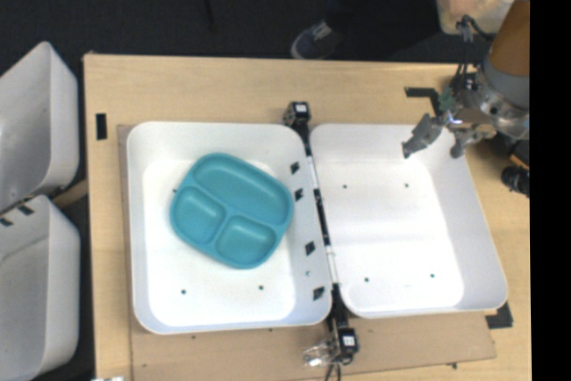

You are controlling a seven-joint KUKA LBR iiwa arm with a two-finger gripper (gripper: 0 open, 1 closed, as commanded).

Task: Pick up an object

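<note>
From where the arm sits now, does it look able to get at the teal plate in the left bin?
Probably yes. The teal plate lies flat and alone in the left bin, nothing over it. The gripper hangs above the right bin's far corner, so it must cross the divider first.

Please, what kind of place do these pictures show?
Probably a robot test bench in a lab: two shallow white bins, the left bin holding a teal divided plate and the right bin beside it, with the gripper above its far corner.
</note>
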